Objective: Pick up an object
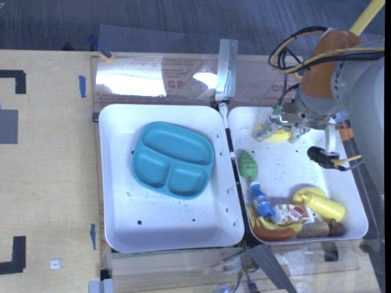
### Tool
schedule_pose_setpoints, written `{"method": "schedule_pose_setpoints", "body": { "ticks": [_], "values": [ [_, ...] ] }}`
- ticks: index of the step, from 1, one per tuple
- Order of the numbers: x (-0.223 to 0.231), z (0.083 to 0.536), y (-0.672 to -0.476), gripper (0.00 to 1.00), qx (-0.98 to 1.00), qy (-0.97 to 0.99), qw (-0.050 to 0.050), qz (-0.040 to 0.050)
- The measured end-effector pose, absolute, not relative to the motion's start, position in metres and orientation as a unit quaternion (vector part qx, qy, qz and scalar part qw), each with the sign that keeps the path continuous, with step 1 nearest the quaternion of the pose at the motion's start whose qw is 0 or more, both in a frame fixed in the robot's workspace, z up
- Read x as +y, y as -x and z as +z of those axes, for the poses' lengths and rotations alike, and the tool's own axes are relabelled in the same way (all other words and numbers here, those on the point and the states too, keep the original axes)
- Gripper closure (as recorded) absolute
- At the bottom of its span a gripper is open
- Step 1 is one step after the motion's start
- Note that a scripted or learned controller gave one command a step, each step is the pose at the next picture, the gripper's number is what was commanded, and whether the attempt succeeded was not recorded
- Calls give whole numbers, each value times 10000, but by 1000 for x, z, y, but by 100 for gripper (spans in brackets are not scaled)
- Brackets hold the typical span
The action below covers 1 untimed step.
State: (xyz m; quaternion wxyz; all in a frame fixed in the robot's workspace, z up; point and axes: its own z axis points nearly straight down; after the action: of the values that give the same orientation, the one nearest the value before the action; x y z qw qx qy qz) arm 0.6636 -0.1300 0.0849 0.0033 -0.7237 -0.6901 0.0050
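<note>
Small yellow object (280, 135) under gripper (282, 129)

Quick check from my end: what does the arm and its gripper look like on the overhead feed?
The arm is a thick, rounded grey body with an orange band above the wrist. Black and yellow cables loop beside that band. The gripper is a small metallic silver assembly.

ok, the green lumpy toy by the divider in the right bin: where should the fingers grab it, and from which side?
Probably across the middle of the green lumpy toy, coming straight down. It lies lengthwise along the right white bin's left wall, with bare floor on its right, so close across its narrow width. The small blue bottle sits just below, so stay off that end.
</note>
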Motion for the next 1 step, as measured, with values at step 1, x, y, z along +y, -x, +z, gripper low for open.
{"method": "schedule_pose_setpoints", "body": {
  "ticks": [1],
  "values": [
    [-130,94,-663,100,-6904,7233,42,71]
  ]
}}
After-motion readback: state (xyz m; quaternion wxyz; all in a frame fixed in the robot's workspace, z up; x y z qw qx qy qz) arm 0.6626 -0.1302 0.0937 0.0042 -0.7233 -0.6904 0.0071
